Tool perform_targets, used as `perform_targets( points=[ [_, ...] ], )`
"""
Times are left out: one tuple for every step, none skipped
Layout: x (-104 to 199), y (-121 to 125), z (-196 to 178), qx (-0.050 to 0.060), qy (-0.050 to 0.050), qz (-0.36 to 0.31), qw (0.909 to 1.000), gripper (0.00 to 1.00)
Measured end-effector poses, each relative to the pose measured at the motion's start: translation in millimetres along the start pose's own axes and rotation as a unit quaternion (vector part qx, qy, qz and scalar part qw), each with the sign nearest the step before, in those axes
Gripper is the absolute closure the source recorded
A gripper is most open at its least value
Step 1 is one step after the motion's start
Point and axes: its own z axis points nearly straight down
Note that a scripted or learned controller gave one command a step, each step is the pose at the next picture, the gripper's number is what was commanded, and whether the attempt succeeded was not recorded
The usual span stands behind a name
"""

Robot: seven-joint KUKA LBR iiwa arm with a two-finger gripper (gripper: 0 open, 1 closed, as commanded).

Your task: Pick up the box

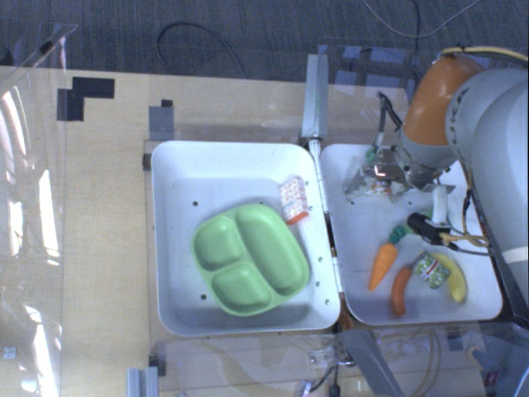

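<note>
The box (pixel 293 198) is seen against the right wall of the left bin (pixel 173 222), just beside a green divided plate (pixel 250 259). The claw (pixel 376 180) is lowered into the right bin (pixel 355 288), above a carrot (pixel 382 264); its opening cannot be told.

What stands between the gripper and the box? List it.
The two bins' adjoining walls: the gripper is over the right bin's far corner, while the box lies in the left bin beside the green plate. Nothing else intervenes.
</note>
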Motion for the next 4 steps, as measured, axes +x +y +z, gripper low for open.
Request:
perform_targets(
  points=[
    [-3,1,-10,0.000,-0.003,-0.002,1.0000,1.00],
    [89,-2,-97,-0.013,-0.004,0.011,0.9998,1.00],
    [148,19,-110,-0.013,-0.005,-0.062,0.9980,1.00],
    [147,19,-109,-0.012,-0.005,-0.061,0.9980,0.00]
  ],
)
